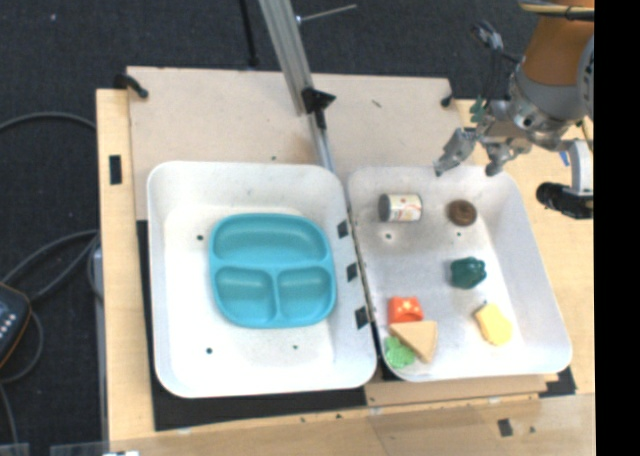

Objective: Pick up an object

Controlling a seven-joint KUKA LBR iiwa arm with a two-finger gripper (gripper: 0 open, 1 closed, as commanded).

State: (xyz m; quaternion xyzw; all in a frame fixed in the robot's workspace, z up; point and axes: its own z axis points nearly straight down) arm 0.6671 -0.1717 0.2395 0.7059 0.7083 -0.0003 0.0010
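Gripper hovers over the far edge of the right bin, fingers spread wide, nothing between them. Nearest pickable thing: brown round piece, just nearer the camera than the fingers, almost straight under them, so a short drop plus a slight near shift should do. Small white cylinder lies on its side to the left of it, long axis running left-right. Dark green piece sits further near, yellow piece nearer still. Red, tan and light green items are clustered at the near-left corner. Left bin holds a teal divided tray, well apart from the arm.
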